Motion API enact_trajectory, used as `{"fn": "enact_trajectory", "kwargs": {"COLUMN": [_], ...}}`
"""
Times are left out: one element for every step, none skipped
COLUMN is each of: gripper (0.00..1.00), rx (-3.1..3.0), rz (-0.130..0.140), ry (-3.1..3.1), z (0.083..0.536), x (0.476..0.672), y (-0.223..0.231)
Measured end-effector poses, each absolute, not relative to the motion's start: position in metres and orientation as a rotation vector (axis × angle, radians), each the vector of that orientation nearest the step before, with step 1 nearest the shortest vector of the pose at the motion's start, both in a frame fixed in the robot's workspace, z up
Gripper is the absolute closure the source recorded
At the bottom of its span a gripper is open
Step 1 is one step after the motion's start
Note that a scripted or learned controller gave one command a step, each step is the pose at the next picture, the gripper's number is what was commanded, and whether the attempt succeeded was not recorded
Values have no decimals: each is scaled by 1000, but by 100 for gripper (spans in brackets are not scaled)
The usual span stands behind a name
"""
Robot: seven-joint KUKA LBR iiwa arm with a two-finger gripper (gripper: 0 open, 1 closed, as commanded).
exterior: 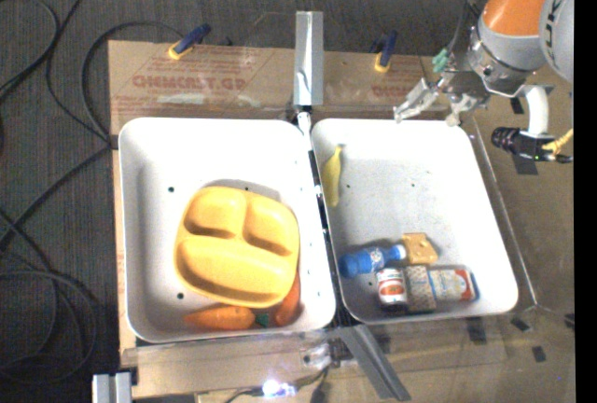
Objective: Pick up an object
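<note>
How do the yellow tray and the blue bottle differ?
The yellow tray lies in the left bin; the blue bottle lies in the right bin. The yellow tray is far larger than the blue bottle. The yellow tray partly covers a carrot; the blue bottle covers nothing. Both lie apart from the gripper.

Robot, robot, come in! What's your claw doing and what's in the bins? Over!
Gripper open, holding nothing, above right bin's far edge. Blue bottle, banana lie untouched in that bin. Yellow tray in left bin. Nothing blocking.
</note>
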State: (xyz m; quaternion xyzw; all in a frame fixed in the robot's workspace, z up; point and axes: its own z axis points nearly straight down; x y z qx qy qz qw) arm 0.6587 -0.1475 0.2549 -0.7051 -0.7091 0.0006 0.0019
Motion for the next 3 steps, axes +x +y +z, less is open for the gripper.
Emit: {"fn": "enact_trajectory", "kwargs": {"gripper": [0, 0, 0], "rx": [-1890, -1890, -1780], "rz": [-5, -2, 3], "ry": [-2519, -2514, -2585], "z": [88, 86, 115], "x": [618, 670, 598], "y": [-166, -166, -138]}}
